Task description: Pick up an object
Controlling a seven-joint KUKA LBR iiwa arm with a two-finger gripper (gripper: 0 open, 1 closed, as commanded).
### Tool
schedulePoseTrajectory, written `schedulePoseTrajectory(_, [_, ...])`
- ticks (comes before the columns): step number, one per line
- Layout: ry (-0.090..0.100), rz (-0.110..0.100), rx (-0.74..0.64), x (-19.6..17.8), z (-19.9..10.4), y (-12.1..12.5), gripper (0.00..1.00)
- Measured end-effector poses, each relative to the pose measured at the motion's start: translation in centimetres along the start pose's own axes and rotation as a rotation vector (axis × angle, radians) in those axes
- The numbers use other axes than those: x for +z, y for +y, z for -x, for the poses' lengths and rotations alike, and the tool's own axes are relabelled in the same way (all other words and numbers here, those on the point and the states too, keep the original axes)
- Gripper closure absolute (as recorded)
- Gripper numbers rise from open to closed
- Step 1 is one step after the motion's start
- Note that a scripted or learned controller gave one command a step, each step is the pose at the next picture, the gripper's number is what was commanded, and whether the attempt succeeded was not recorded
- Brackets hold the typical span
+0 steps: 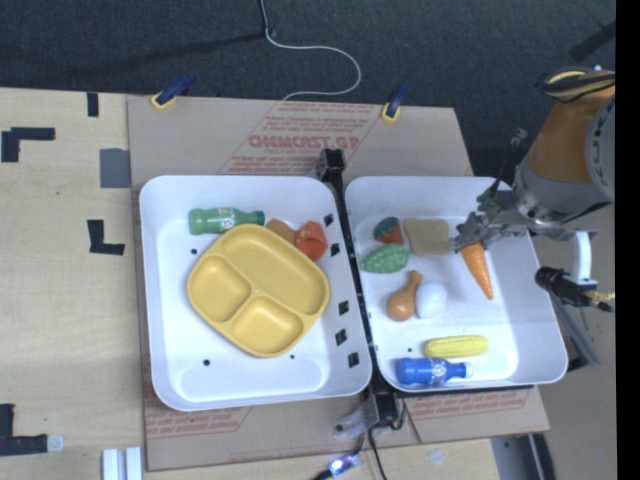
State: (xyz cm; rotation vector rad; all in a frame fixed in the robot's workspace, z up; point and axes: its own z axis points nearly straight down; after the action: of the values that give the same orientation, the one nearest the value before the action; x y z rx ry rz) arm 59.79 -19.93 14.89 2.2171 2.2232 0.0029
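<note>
My gripper [470, 234] reaches in from the right, low over the right bin [530, 298], under the grey arm with its orange band. An orange carrot [479, 270] lies slanted just below the gripper, its thick end touching the gripper's tip. Whether the carrot is gripped cannot be made out. Left of the gripper lie a tan bread slice [427, 235], a red-and-green strawberry [389, 230] and a green leafy vegetable [384, 259].
The right bin also holds a chicken drumstick [404, 297], a white egg [431, 299], a yellow corn cob [456, 347] and a blue bottle [424, 371]. The left bin [160, 298] holds a yellow divided plate [258, 288], a green bottle [225, 219] and an orange-red toy [311, 238].
</note>
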Motion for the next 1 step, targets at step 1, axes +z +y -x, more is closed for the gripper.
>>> schedulePoseTrajectory(1, [-0.001,0.001,0.001,-6.31,0.08,0.11,1.0])
